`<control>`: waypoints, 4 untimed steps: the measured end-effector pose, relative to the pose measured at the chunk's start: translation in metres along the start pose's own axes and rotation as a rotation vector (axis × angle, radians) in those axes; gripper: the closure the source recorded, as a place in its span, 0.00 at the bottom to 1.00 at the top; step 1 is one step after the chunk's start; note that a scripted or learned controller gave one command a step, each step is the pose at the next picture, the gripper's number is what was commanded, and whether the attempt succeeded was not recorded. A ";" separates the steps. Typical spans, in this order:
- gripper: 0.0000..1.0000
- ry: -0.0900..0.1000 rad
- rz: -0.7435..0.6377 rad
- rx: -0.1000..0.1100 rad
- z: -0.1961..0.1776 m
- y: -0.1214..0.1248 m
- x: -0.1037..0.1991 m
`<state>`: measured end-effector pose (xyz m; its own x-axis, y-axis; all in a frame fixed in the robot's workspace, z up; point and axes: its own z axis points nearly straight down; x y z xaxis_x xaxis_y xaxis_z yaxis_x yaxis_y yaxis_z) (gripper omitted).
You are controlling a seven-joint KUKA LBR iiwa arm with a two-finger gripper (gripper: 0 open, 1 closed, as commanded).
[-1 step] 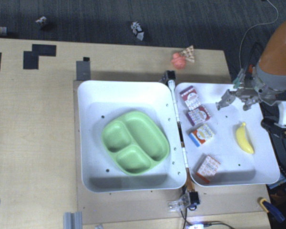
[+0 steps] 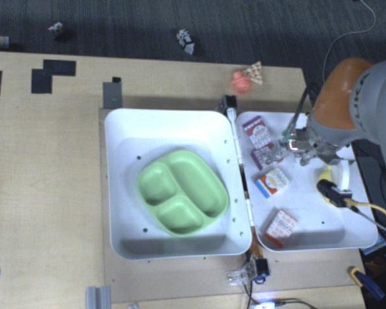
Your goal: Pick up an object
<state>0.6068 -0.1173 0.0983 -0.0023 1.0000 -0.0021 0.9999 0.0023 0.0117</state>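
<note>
We see the arm (image 2: 367, 108) reaching into the bin of packets (image 2: 315, 217), with its wrist low over that bin's far half. The jaws sit in the glare under the wrist, and we cannot tell whether they are open or closed. Nothing shows between them, so we do not count anything as held.

Four candidate things lie loose on the bin floor:
- A red-and-white packet (image 2: 256, 132) lies near the far corner, on the side shared with the other bin (image 2: 125, 134).
- A greyish packet (image 2: 265, 156) is just beside it, toward the middle, and closest to the wrist.
- An orange-and-blue packet (image 2: 272, 181) lies along that same shared edge, about halfway down.
- A red-edged packet (image 2: 280, 226) rests near the near edge.

The other bin holds a green divided plate (image 2: 182, 190) in its middle, well apart from the arm. A pink ball (image 2: 241, 82) sits on the counter (image 2: 45, 172) beyond the bins' far edges.

We judge the task to be at the approach or grasp stage. The arm is over the packets, most likely the greyish one. A secure grip and a lift clear of the bin floor are not yet shown.
</note>
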 end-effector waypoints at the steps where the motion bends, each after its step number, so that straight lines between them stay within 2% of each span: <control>1: 1.00 0.003 -0.002 -0.005 -0.011 0.002 0.002; 2: 0.00 0.003 -0.002 -0.005 -0.011 0.002 0.002; 3: 0.00 0.001 0.001 0.005 0.011 -0.075 -0.009; 4: 1.00 0.000 0.000 -0.001 -0.001 -0.073 -0.009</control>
<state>0.5343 -0.1268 0.0984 -0.0026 1.0000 -0.0026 0.9999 0.0027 0.0130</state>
